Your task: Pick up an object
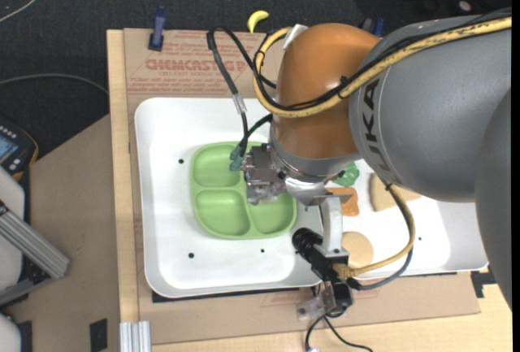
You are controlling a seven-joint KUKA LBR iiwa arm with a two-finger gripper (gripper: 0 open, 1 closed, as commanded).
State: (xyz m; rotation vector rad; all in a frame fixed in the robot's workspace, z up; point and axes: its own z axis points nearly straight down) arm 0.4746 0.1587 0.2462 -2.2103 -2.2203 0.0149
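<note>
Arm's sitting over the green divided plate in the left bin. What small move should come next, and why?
Probably a short straight lift to check the grasp. The arm hangs over the right edge of the green divided plate in the left bin, and its wrist hides the pincer, so the view can't confirm a hold. If the plate rises with it, the grasp took.

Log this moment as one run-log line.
arm over left bin | gripper above green divided tray | grasp: unconfirmed

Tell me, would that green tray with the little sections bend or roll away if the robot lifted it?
The green tray looks like moulded plastic, so probably stiff and light. It lies flat in the left bin, so it shouldn't roll. Its shallow smooth rim might slip from the gripper.
</note>
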